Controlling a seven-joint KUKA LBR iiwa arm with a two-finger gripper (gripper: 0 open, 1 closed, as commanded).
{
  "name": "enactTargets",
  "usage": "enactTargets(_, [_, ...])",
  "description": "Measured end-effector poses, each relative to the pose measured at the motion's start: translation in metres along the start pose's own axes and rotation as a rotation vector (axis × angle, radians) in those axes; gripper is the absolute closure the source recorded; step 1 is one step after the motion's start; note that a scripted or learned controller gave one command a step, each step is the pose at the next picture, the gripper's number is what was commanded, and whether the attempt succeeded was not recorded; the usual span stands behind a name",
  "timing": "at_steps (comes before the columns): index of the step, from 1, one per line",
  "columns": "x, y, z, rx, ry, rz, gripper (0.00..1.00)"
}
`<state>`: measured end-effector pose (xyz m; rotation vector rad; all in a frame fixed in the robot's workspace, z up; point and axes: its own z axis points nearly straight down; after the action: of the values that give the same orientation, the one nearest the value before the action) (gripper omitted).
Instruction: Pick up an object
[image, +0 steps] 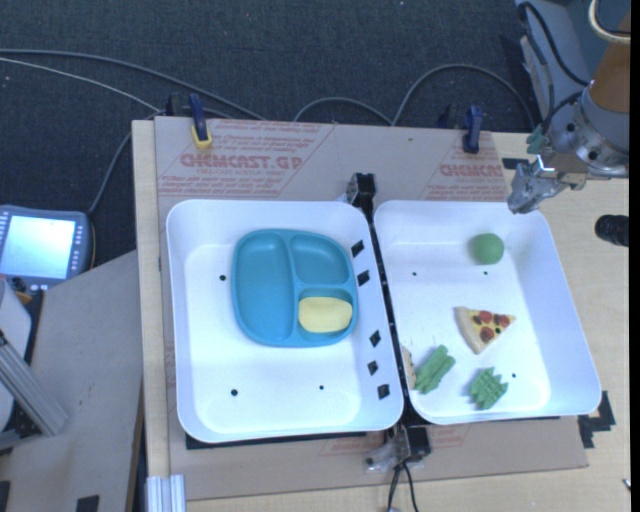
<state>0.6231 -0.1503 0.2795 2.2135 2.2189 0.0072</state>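
The right bin (560, 300) holds a green ball (487, 248) near its far edge, a pizza slice (482, 326) in the middle, and two green leafy toys (434, 369) (487, 387) near the front. My gripper (524, 193) hangs above the bin's far right corner, up and to the right of the green ball, with nothing seen between its fingers. In the left bin (200, 380) lies a blue divided plate (290, 285) with a yellow lump (325, 314) in its lower right compartment.
Both bins rest on a cardboard-topped bench (300, 150) held by blue clamps (200, 125) at the far edge. Black clips (362, 262) run along the divide between the bins. A small screen (40, 245) stands off the bench to the left.
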Motion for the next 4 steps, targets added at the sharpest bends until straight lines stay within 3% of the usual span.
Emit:
enactTargets(1, [0.0, 0.001, -0.021, 0.004, 0.001, 0.001, 1.0])
enactTargets(2, [0.052, -0.006, -0.014, 0.012, 0.004, -0.003, 1.0])
enactTargets(4, [0.149, 0.011, -0.001, 0.01, 0.003, -0.003, 1.0])
